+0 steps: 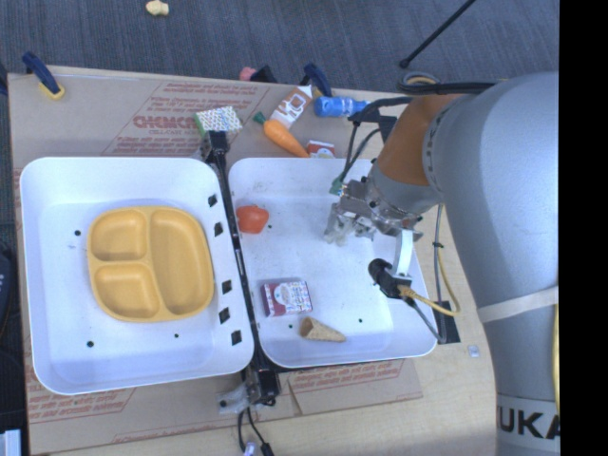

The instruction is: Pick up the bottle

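A small white bottle point(291, 106) with an orange label lies tilted on the cardboard behind the right bin point(285, 174), outside it. My gripper point(342, 226) hangs low over the right half of that bin, above bare white floor. It is well in front of the bottle and to its right, and nothing shows in its grasp. The grey arm with its orange band point(408, 145) reaches in from the right.
The right bin holds a red ball-like item point(252, 218), a red and white carton point(286, 297) and a cone point(322, 330). A yellow divided plate point(150, 262) lies in the left bin point(38, 255). Beside the bottle are a carrot point(283, 138), a blue item point(334, 107) and a checkered block point(218, 120).
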You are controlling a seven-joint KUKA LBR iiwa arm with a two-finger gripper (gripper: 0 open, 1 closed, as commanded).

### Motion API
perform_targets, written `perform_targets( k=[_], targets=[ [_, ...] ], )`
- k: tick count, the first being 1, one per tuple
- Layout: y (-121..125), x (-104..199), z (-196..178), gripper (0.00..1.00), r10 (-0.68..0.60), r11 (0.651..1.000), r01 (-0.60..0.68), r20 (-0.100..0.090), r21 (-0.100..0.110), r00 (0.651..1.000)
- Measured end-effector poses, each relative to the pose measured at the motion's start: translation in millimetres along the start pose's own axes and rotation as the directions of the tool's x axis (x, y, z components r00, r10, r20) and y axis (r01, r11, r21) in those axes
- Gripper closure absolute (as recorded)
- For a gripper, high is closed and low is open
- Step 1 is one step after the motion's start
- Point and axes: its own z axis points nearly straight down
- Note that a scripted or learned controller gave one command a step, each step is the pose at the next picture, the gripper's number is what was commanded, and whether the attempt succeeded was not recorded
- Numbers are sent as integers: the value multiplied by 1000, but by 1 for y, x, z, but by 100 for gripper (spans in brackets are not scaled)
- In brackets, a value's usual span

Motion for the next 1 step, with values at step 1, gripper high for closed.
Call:
perform_targets(
  k=[1],
  targets=[
    [-58,46,-17,100,-114,993,114,1,-3,993]
  ],
)
